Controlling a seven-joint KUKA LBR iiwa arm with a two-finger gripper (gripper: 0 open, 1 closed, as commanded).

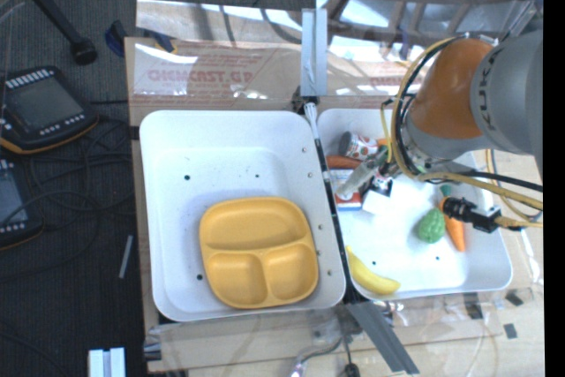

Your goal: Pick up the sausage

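The sausage [342, 162], a short reddish-brown piece, lies at the left wall of the right bin [481, 278], near its back corner. My gripper [360, 180] reaches down from the grey arm with the orange band and hangs just right of and in front of the sausage, close to it. I cannot make out whether it touches the sausage. The arm's wrist and cables cover the back of the right bin.
The right bin also holds a banana [372, 276] at the front left, a green broccoli piece [431, 227], a carrot [455, 232] and a small grey object [356, 143] behind the sausage. A yellow divided plate [258, 252] sits in the left bin [177, 181].
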